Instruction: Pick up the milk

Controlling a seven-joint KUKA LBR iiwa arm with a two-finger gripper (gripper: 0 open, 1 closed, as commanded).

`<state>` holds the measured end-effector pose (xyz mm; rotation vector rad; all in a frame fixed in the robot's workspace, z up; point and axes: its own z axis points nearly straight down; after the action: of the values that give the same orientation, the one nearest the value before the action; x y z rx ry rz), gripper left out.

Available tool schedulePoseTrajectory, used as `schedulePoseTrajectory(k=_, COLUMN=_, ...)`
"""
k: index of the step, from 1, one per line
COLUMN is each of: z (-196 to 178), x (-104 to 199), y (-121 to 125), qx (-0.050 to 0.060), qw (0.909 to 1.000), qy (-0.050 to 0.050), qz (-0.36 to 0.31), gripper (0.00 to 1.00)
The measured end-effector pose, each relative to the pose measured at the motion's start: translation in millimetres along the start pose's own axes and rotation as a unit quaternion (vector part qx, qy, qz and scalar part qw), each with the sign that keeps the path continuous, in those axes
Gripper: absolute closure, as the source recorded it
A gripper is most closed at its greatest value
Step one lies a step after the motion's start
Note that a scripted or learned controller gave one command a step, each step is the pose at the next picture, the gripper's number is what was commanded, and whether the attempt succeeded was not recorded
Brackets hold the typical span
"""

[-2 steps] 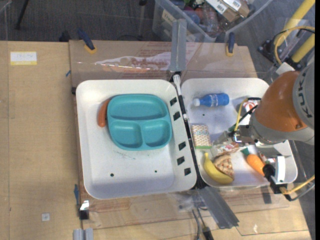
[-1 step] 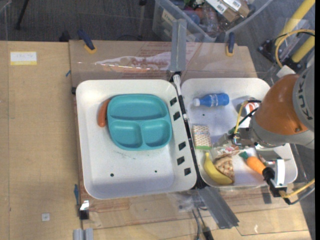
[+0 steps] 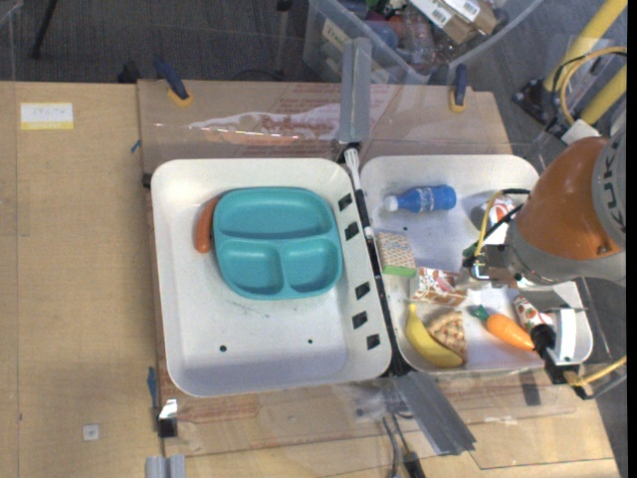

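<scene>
Wooden bench (image 3: 70,267) carrying two white bins, with the arm (image 3: 567,217) leaning in over the right one.

Sitting in the left bin (image 3: 189,357) are a teal divided plate (image 3: 277,242) and an orange sausage (image 3: 204,229) touching its left edge. Lying in the right bin (image 3: 438,172) are a blue bottle (image 3: 423,199), a banana (image 3: 430,342), a carrot (image 3: 503,331) and some packets. Peeking out from behind the arm's orange band is a small white carton with red print, probably the milk (image 3: 503,207). The arm is covering the gripper, so its grip cannot be judged.
</scene>
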<state>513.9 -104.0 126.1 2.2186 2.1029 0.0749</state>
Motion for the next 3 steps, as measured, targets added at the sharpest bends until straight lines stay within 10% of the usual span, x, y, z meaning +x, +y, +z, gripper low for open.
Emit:
schedulePoseTrajectory(k=1, z=2.3, x=2.6, y=-1.7, qx=0.004, qw=1.0000, qy=0.002, qz=-0.001, gripper=0.00)
schedulePoseTrajectory(k=3, z=31.2, x=1.1, y=147.7, qx=0.028, qw=0.9994, qy=0.008, qz=0.020, gripper=0.00)
